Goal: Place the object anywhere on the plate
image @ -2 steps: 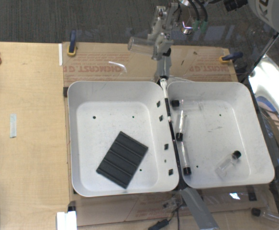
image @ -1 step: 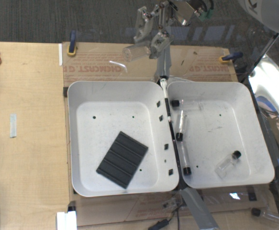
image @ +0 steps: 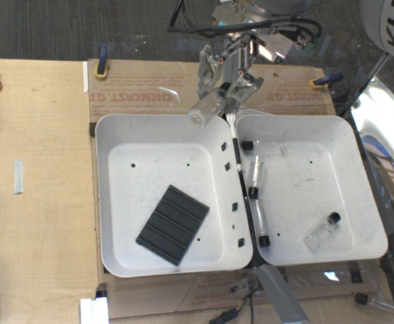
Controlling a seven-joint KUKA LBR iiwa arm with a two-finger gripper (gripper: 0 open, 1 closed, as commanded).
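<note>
A dark ribbed rectangular plate point(image: 174, 224) lies tilted on the floor of the left bin point(image: 115, 137), toward its front. A small clear vial with a black cap point(image: 322, 229) lies on its side in the front right part of the right bin point(image: 349, 140). My gripper point(image: 213, 106) hangs above the back rims of the bins, close to where the two meet, far from both the vial and the plate. A pale translucent tip shows at its lower end, and I cannot make out what it is.
A row of black clips and a clear tube point(image: 254, 181) run along the divide between the bins. Cables hang behind the wrist. Cardboard lies under the bins, with a wooden bench on the left.
</note>
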